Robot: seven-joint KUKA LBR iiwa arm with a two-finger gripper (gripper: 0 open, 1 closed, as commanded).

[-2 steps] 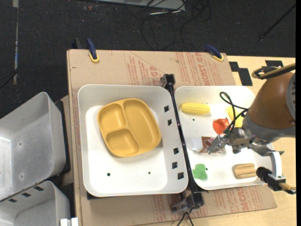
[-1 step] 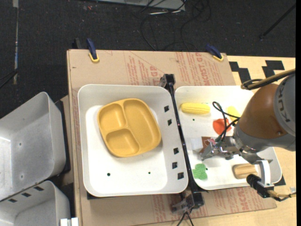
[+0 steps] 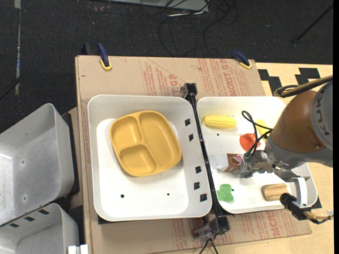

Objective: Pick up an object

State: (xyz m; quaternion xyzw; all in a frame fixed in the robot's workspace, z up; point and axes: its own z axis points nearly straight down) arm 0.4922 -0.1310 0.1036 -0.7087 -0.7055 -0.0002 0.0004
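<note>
I saw the pincer (image 3: pixel 244 169) low in the right bin (image 3: pixel 275 106), at a brown packet (image 3: pixel 233 162) | couldn't tell its state | red piece (image 3: pixel 247 141) just above | green toy (image 3: pixel 226 193) below-left | tan block (image 3: pixel 274 192) below-right | corn (image 3: pixel 220 122) near the top | yellow tray (image 3: pixel 145 142) lay in the left bin (image 3: pixel 100 157).

The arm (image 3: pixel 299 131) covers part of the red thing (image 3: pixel 247 141) and the brown packet (image 3: pixel 233 162). The right bin (image 3: pixel 212 142) runs partly under it.
</note>
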